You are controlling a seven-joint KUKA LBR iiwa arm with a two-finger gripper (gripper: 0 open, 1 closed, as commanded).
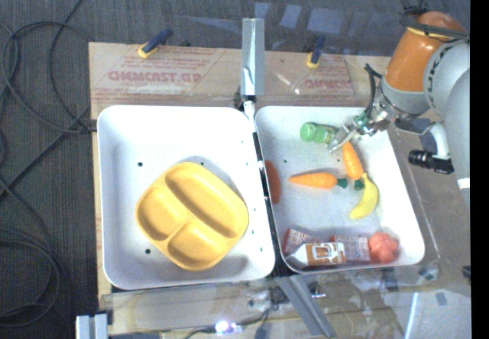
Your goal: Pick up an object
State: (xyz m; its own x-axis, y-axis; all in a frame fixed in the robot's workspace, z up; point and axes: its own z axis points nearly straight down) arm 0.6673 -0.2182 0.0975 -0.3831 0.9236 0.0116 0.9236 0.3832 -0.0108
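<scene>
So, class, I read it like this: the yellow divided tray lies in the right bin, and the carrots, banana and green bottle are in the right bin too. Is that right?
One detail is wrong. The camera view shows the yellow divided tray in the left bin, not the right one. The carrots, banana and green bottle are indeed in the right bin.

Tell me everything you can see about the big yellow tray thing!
The yellow tray looks like smooth, shiny plastic with rounded corners. Raised ridges split it into three compartments: one long and two smaller. It lies flat but turned at a slant, in the left white bin, nearer that bin's front and right side. It rests on the bin's floor, with nothing else touching it, and nothing in its compartments.
</scene>
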